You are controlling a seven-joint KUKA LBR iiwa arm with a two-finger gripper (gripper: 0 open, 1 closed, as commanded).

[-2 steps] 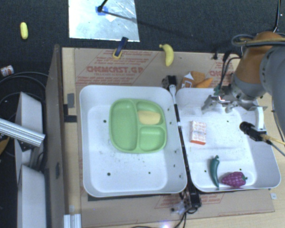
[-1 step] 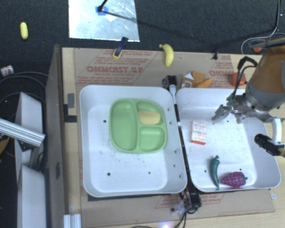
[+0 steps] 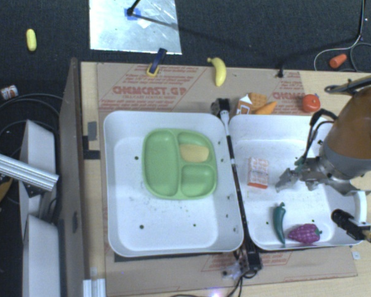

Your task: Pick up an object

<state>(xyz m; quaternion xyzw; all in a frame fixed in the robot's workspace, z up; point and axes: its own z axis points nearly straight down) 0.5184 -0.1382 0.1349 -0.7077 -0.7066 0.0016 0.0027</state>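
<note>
The jaws [image 3: 289,178] hang low in the right bin [image 3: 266,132], pointing left. How far open they stand I cannot tell at this size, and nothing is visibly caught between them. Just left of them lies a small white and orange packet [image 3: 258,171], flat on the bin floor, and that looks the likeliest target, since the tips are aimed its way. Near of the jaws a green chili pepper [image 3: 279,222] lies lengthwise, and beside it, to the right, a purple bunch of grapes [image 3: 303,232]. Either could be taken with a short move toward the near wall. The arm [image 3: 355,135] bulks in from the right, covering that end of the bin.

Across the divider, the left bin [image 3: 127,166] carries a green divided tray [image 3: 173,166] with a yellow piece [image 3: 194,151] in its far right compartment. On the tabletop beyond, a banana [image 3: 218,71], an orange carrot-like piece [image 3: 266,107] and a small orange-red ball [image 3: 310,103] sit well apart from the work. Nothing blocks the packet.
</note>
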